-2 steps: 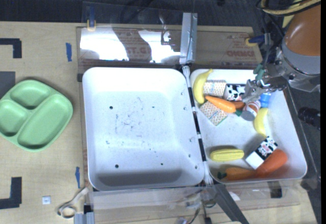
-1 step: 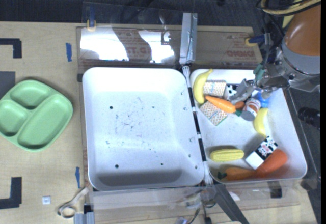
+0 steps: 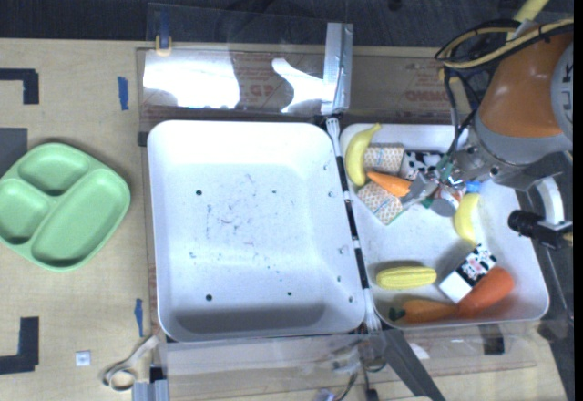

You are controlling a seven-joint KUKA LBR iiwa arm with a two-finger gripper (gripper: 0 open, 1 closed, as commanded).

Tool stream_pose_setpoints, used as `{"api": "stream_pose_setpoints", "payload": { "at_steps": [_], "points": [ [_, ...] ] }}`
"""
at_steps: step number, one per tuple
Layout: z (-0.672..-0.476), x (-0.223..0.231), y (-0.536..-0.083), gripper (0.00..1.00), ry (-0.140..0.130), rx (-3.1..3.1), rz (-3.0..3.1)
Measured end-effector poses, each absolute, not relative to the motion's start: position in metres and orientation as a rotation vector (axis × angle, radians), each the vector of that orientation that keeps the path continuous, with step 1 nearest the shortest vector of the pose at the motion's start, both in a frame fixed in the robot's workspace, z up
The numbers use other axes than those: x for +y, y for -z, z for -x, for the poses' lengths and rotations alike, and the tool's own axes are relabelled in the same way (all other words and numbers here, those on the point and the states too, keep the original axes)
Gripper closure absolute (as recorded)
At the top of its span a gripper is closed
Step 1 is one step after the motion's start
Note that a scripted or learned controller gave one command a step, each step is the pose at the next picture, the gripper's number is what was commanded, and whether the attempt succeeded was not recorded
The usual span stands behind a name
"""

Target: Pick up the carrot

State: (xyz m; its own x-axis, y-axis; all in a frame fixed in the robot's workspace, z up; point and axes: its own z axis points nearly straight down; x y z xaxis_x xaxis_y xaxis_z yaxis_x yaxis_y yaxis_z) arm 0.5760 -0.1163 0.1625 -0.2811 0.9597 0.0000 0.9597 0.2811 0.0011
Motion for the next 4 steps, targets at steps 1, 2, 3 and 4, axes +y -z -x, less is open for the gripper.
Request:
{"api": "stream_pose_setpoints", "payload": {
  "at_steps": [1, 2, 3, 4],
  "points": [
    [-0.612, -0.098, -0.134, 0.00, -0.003, 2.570, -1.800],
    [-0.622, -0.114, -0.111, 0.00, -0.013, 2.548, -1.818],
    [-0.617, -0.114, -0.106, 0.00, -0.031, 2.504, -1.845],
    [-0.612, -0.142, -0.173, 0.00, -0.002, 2.295, -2.142]
  ]
}}
